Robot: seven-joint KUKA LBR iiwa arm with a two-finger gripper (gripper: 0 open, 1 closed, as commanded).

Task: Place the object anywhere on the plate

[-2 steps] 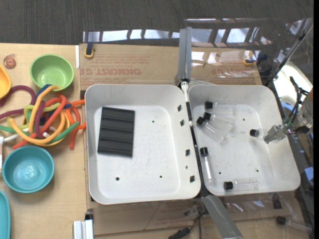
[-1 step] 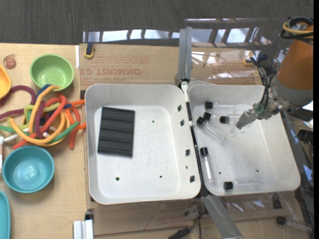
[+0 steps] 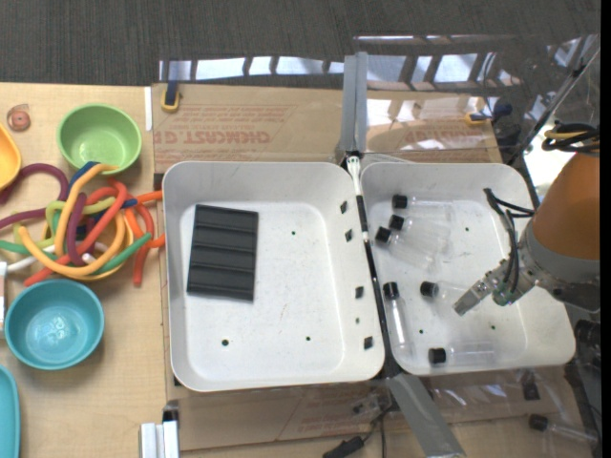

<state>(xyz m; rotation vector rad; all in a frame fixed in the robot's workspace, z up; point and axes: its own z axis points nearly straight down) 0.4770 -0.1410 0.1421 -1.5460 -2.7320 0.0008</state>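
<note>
Several black-capped clear vials (image 3: 395,322) lie scattered in the right bin (image 3: 549,346). The gripper (image 3: 474,299) is positioned low toward that bin's 5 o'clock. Whether it is apart or together cannot be told, and no vial is seen held. Pick-up is judged pending. Transfer toward 9 o'clock is then required, onto the black ribbed plate (image 3: 223,252) in the left bin (image 3: 286,370). Cardboard (image 3: 258,132) lies beyond.

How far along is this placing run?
Nothing looks done: the black plate in the left bin is bare. In hand: the gripper sits low in the right bin among clear vials, holding none visibly. Left: grasp, carry, place.
</note>
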